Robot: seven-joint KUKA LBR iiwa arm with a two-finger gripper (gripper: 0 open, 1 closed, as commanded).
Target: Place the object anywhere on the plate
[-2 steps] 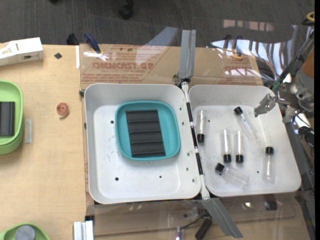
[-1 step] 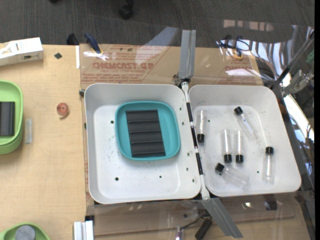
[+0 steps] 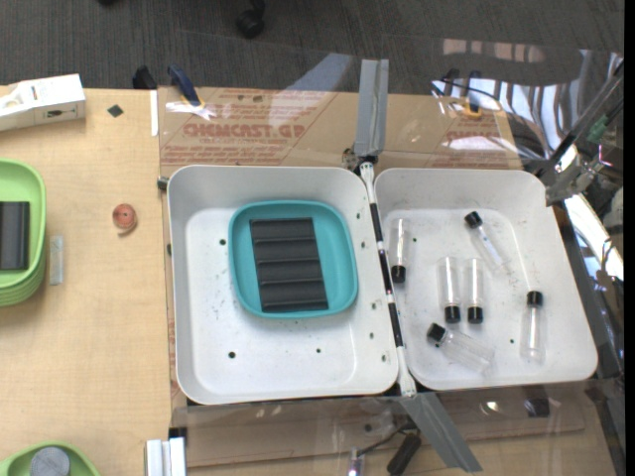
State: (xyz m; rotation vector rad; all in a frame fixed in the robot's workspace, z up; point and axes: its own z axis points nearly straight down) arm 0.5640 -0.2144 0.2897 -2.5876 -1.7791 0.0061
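Note:
A teal square plate [image 3: 340, 266] lies in the left white bin [image 3: 198, 335], towards its back, and carries a black ribbed block [image 3: 288, 263] on its middle. The right white bin [image 3: 556, 365] holds several clear tubes with black caps, lying loose. One tube [image 3: 399, 246] lies by the bin's left wall, and another [image 3: 484, 238] lies slanted near the back. Two tubes [image 3: 462, 288] lie side by side in the middle. A further tube [image 3: 534, 327] is at the right, and one [image 3: 461, 345] lies slanted at the front.
A raised divider [image 3: 382, 266] separates the two bins. On the wooden bench to the left are a green dish [image 3: 30, 256] holding a dark block, a small red disc [image 3: 123, 216] and a white box [image 3: 40, 102]. Cardboard [image 3: 268, 127] lies behind the bins.

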